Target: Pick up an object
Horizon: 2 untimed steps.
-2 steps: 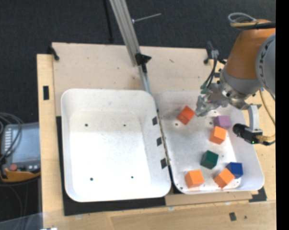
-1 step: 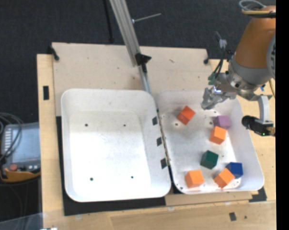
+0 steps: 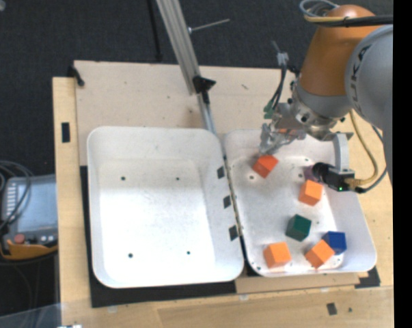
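Observation:
In the right bin lie several small blocks. A red-orange block sits tilted near the bin's upper left corner. My gripper hangs directly above that block, its tip right at the block's top edge. The arm's orange band and grey wrist tower over the bin's far side. Whether the block is between the tips or just below them cannot be made out. Other blocks: an orange one, a dark green one, two orange ones and a blue one.
The left bin sits beside the right one, sharing a middle rim with black clips. An aluminium post rises at a slant behind the bins. A black camera unit with cables hangs off the wrist over the right bin.

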{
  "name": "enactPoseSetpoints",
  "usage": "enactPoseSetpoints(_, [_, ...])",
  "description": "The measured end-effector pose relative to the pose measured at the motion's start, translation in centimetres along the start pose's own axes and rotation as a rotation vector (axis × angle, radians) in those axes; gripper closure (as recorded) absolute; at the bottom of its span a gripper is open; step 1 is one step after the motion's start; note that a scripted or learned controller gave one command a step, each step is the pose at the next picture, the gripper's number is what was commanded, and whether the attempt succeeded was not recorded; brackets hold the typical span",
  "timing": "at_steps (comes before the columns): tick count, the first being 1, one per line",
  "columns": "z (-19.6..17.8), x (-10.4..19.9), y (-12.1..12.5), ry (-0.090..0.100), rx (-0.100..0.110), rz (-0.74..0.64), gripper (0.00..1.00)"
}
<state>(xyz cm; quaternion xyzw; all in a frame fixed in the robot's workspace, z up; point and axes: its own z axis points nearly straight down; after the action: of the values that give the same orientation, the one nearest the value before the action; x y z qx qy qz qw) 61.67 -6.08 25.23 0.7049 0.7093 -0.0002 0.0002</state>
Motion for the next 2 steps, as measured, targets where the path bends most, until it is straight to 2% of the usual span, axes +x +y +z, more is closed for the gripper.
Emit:
enactPoseSetpoints(1, [0.4,5.9,0.8,0.000,-0.002,0.000,1.00])
enactPoseSetpoints(2, [0.8,9.9,2.9,0.000,-0.002,0.001,1.00])
